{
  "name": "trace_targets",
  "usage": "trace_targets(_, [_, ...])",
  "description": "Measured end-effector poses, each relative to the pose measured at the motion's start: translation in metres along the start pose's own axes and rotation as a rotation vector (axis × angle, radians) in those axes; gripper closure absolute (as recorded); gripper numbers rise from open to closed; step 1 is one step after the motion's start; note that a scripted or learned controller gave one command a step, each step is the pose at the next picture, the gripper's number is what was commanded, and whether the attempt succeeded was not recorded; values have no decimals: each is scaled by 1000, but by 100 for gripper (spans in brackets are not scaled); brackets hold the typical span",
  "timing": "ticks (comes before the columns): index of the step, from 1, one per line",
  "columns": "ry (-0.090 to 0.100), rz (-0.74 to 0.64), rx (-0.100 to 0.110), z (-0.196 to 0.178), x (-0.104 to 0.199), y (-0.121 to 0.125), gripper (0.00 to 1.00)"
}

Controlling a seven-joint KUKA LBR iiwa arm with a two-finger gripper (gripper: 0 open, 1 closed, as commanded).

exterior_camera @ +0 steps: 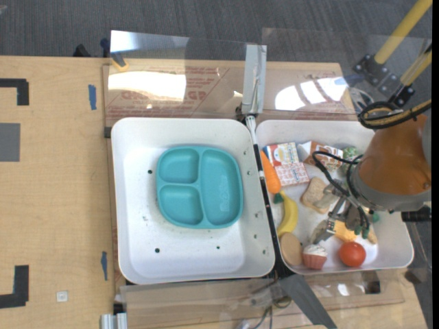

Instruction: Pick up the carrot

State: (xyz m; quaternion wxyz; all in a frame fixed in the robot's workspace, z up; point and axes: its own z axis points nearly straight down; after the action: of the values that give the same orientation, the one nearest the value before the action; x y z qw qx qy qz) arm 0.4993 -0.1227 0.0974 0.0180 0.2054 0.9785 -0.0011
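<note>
The carrot is a short orange stick lying lengthwise against the left wall of the right bin, just left of a red-and-white carton. My gripper hangs low over the front middle of that bin, well to the right of the carrot and nearer the front. It is open, its fingers straddling a yellow piece without gripping it. The carrot lies free, with nothing touching it from above.
The right bin also holds a banana, a bread slice, a cupcake, a tomato, a tan round piece and something green. A teal divided plate sits in the left bin.
</note>
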Motion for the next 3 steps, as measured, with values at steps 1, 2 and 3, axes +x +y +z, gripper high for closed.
trace_targets(1, [-1,285,0,1,-12,-49,0])
trace_targets(2, [-2,275,-1,1,-25,10,0])
trace_targets(3, [2,263,0,1,-3,-33,0])
